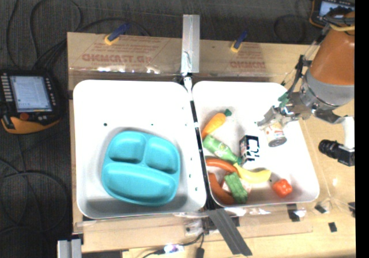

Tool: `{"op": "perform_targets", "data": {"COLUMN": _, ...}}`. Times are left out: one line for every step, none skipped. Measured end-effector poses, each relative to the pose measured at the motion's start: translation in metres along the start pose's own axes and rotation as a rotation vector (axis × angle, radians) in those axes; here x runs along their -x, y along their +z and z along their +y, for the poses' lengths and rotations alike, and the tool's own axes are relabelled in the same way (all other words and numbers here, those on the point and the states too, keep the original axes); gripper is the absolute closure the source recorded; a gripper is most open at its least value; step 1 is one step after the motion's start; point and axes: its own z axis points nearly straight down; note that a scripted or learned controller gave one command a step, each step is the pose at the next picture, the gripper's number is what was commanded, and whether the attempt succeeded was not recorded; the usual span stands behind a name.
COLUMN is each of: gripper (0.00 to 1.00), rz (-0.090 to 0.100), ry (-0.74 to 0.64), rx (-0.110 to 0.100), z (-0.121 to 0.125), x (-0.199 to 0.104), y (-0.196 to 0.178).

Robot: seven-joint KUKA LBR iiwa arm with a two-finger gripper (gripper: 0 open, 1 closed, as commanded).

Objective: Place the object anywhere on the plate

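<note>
Blue plate (140, 166) lying bare in the left bin (86, 135), lower left of frame. Tool (275, 119) over the right bin (300, 153), closed on a small can (277, 135). Carry step apparently in hand; next: leftward travel across the divider, then release over the plate.

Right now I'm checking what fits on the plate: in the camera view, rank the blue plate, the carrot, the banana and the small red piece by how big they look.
1. Blue plate, by far the largest.
2. Carrot and banana: too alike to rank.
3. Small red piece, the smallest.
</note>
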Motion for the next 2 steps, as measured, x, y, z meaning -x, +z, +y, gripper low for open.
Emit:
{"op": "perform_targets", "data": {"gripper": 1.0, "rz": 0.004, "ry": -0.124, "rx": 0.0, "z": 0.009, "x": -0.084, "y": 0.032}}
{"op": "perform_targets", "data": {"gripper": 1.0, "rz": 0.003, "ry": -0.081, "rx": -0.001, "z": -0.013, "x": -0.154, "y": 0.058}}
